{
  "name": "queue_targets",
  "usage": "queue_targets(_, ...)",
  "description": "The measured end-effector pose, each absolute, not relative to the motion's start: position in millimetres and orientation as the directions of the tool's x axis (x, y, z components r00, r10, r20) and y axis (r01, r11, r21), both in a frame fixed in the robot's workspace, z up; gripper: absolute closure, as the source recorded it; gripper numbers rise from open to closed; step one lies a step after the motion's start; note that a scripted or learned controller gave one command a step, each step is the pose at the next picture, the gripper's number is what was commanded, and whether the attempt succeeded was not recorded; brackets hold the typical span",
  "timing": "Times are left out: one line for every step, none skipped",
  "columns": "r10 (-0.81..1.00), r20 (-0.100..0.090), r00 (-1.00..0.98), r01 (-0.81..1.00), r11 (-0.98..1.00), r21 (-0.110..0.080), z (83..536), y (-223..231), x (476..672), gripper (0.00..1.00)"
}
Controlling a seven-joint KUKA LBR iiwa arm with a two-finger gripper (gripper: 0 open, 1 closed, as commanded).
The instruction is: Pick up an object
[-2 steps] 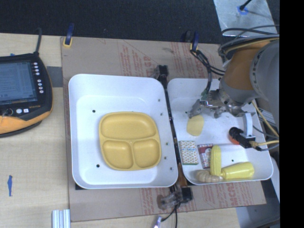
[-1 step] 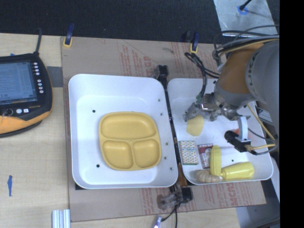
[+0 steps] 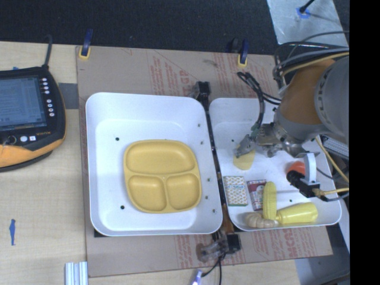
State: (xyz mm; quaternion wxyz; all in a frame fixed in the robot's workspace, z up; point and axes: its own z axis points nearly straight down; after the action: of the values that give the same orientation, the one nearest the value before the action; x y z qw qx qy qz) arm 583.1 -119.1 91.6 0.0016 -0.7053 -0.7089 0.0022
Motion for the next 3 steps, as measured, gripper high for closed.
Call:
queue_targets(1.000, -0.002, -0.007, 1.000, 0.007, -0.003, 92, -94, 592.0, 0.00)
queue_targets(1.000, -0.002, -0.009, 1.000, 0.009, -0.005, 102, -95, 591.9, 1.00)
queue_targets(1.000, -0.002, -0.009, 1.000, 0.009, -0.005, 102, -95, 591.8, 0.00)
